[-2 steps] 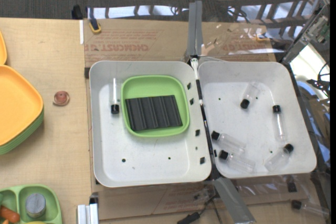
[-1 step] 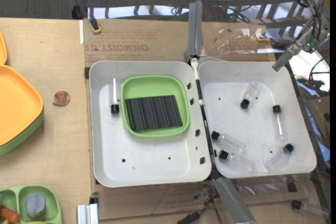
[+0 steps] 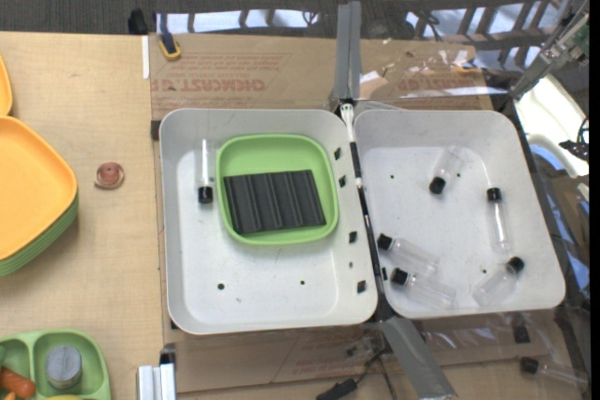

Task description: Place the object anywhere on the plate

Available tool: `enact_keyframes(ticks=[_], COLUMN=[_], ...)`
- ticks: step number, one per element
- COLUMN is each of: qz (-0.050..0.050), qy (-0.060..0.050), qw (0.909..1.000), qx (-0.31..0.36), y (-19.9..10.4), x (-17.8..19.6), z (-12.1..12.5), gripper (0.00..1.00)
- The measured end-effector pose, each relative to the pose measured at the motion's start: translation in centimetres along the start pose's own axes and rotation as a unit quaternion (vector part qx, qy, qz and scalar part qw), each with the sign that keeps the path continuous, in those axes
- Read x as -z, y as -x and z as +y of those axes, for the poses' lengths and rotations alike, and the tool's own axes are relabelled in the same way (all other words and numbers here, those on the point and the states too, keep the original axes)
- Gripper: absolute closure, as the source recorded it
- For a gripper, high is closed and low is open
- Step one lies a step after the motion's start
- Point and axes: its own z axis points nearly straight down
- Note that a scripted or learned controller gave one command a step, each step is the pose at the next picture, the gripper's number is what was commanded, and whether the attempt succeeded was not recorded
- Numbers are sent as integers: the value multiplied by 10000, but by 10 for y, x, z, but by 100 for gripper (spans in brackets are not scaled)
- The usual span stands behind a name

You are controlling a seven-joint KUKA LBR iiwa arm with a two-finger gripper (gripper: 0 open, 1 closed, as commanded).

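A green square plate (image 3: 274, 143) lies in the left bin (image 3: 253, 300), toward its back. A dark grey ribbed slab (image 3: 278, 201) rests flat on the plate. Just left of the plate, a clear vial with a black cap (image 3: 204, 171) lies on the bin floor, cap toward the front. The right bin (image 3: 459, 131) holds several more clear black-capped vials: one near the back middle (image 3: 445, 171), one along the right side (image 3: 497, 215), two at the front left (image 3: 403, 250), and one at the front right (image 3: 497, 281).
A stack of orange plates (image 3: 28, 192) sits on the wooden bench at far left, with a small reddish disc (image 3: 110, 174) beside it. A green compartment tray (image 3: 52, 370) is at the bottom left corner. Cardboard (image 3: 244, 80) lies behind the bins.
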Motion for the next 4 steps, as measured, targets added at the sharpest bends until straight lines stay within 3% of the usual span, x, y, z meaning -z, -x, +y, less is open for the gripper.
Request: enact_keyframes(ticks=[1, 2, 3, 4], qz=[8, 13, 8, 1], qy=[-4, -10, -8, -4], qw=[9992, 9975, 9905, 9862], qx=[-401, -703, -1377, -1653], y=[0, 0, 0, 0], x=[-11, -58, -67, -37], z=[-1, -1, -1, -1], gripper=[0, 0, 0, 0])
